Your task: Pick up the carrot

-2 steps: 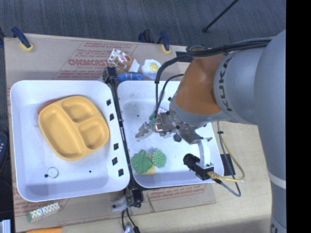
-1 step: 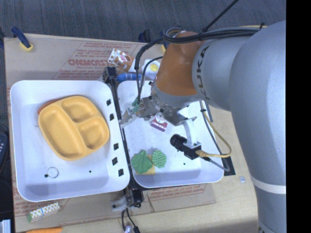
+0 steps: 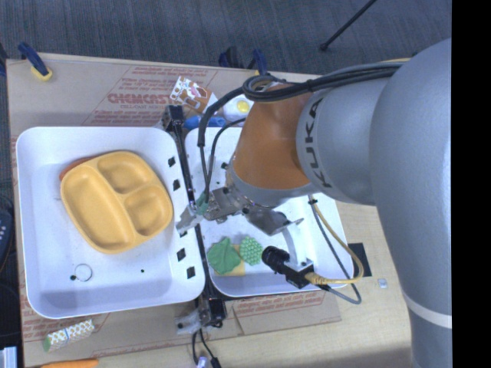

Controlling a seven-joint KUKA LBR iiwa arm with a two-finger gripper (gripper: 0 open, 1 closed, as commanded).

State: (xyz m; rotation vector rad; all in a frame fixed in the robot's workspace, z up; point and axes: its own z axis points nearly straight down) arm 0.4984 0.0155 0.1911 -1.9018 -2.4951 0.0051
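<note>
Grey arm (image 3: pixel 383 129) with orange band looming closest, reaching down over right bin (image 3: pixel 322 271); hand (image 3: pixel 205 209) low at that bin's left wall, grip impossible to judge; green leafy toy (image 3: pixel 224 256) and green dotted piece (image 3: pixel 251 248) just below hand; carrot not identifiable; yellow divided plate (image 3: pixel 115 199) left of hand, in left bin (image 3: pixel 46 282).

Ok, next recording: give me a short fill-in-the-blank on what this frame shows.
1. The yellow divided plate lies in the ____ bin.
2. The plate has ____ compartments.
3. The green toy pieces lie in the ____ bin.
4. The band above the arm's wrist is ____.

Missing words: left; three; right; orange
</note>
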